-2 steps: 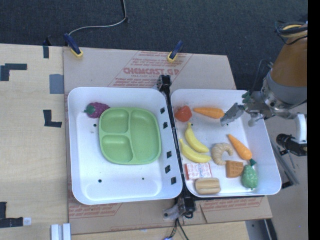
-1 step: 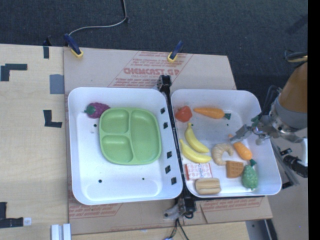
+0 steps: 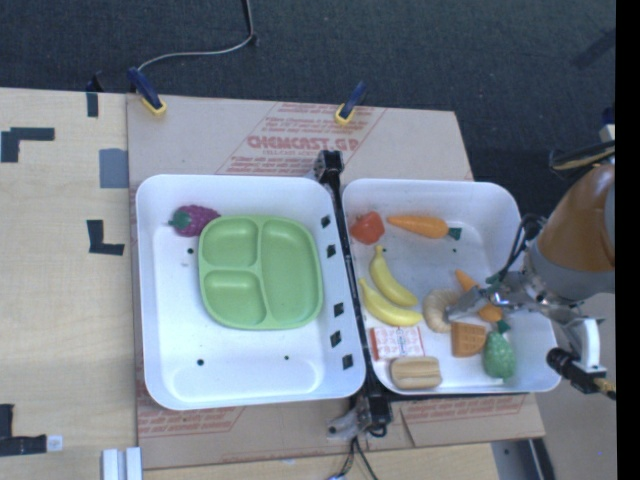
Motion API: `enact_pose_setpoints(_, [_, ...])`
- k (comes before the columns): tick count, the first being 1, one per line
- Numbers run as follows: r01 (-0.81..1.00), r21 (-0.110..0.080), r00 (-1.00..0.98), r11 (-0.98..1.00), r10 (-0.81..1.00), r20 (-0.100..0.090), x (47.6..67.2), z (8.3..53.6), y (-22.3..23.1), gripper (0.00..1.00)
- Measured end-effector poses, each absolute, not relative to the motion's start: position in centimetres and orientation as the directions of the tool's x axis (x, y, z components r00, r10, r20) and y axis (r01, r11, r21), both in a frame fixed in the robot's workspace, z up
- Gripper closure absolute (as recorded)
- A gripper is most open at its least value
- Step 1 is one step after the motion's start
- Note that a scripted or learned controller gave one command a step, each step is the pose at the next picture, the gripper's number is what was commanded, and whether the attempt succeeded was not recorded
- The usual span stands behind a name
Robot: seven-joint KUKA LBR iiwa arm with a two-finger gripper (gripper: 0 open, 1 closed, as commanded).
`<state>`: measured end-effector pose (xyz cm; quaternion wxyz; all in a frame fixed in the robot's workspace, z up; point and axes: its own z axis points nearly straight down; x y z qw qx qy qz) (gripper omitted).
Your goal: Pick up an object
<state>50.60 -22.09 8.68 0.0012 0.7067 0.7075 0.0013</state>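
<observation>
Two white bins [image 3: 160, 298] sit on cardboard [image 3: 290, 143] over dark carpet [image 3: 400, 28]; at 3 o'clock the gripper [image 3: 470, 306] seems slightly parted, holding nothing.

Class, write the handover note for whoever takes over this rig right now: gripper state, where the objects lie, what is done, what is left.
Gripper: low in the right bin, among the toy food; whether it grips anything cannot be told.
Right bin: tomato, carrot, two bananas, bread roll, red-and-white packet, green vegetable, orange wedge.
Left bin: green divided plate, purple toy beside it.
Done: arm reached in.
Left: grasp and lift one object.
</observation>
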Motion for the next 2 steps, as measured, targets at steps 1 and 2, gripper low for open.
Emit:
enact_pose_setpoints(1, [1.000, 0.005, -0.001, 0.001, 1.000, -0.001, 48.6, 8.6, -15.1, 0.00])
enact_pose_setpoints(2, [1.000, 0.005, -0.001, 0.001, 1.000, -0.002, 53.3, 8.7, -14.2, 0.00])
